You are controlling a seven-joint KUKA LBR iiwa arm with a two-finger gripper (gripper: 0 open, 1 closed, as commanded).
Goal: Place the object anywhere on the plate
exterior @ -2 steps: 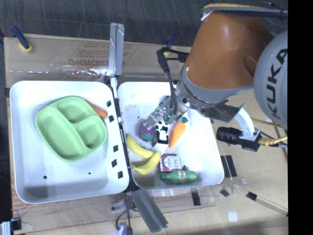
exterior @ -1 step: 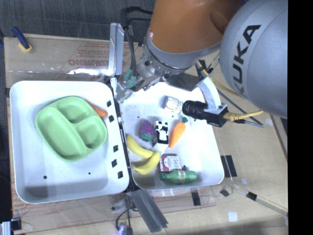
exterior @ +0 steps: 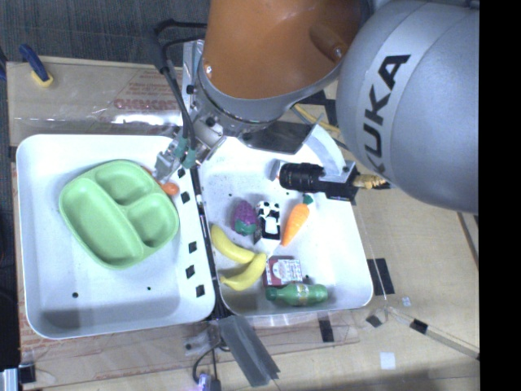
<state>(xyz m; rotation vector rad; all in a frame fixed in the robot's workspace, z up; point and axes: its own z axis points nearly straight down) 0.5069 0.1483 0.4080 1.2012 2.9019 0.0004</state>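
Observation:
A green divided plate (exterior: 118, 212) lies in the left white bin (exterior: 49, 300). My gripper (exterior: 173, 164) hangs over the plate's upper right rim, close to the wall between the bins. A small orange object (exterior: 168, 189) shows just below the gripper's tip, at the plate's right edge. I cannot tell whether it is gripped or resting against the rim. The big arm hides the area above and behind the gripper.
The right bin (exterior: 350, 251) holds a purple item (exterior: 244, 217), a black and white toy (exterior: 269, 218), a carrot (exterior: 295, 222), two bananas (exterior: 230, 244), a red box (exterior: 282, 270) and a green bottle (exterior: 298, 293). A blue tool (exterior: 37, 63) lies at the bench's far left.

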